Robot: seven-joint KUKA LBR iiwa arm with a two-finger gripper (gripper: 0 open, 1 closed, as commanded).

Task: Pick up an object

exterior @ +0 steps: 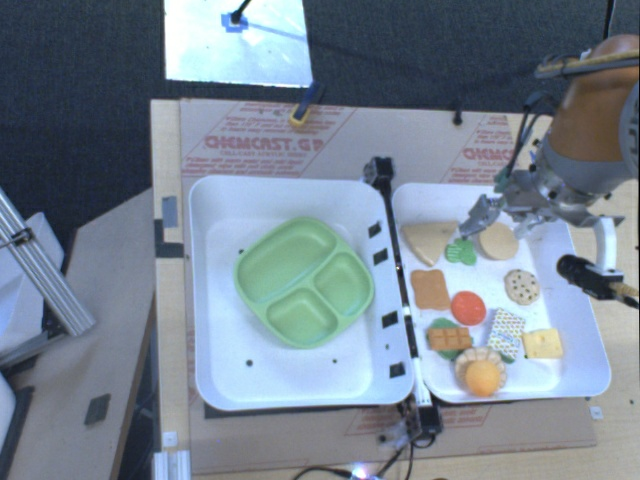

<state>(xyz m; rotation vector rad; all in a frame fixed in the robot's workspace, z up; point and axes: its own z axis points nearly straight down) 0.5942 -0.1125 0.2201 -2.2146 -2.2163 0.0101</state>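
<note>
The right bin [590, 368] holds several toy foods: a tan wedge [428, 240], a small green piece [461, 253], a tan round piece [497, 242], a cookie [521, 286], a brown cracker [431, 289], a red disc [468, 308], a waffle piece [449, 338], an orange ball [482, 377], a checkered packet [506, 330] and a yellow cheese block [542, 344]. My gripper [503, 218] hangs over the bin's far part, just above the tan round piece and the green piece. It is open, with nothing between its fingers.
The left bin [215, 368] holds a green divided plate [303, 281]. A black divider with clips [392, 268] runs between the bins. The arm's grey and orange body [592, 118] looms over the right bin's far right corner, and a black part [590, 273] juts out by its right rim.
</note>
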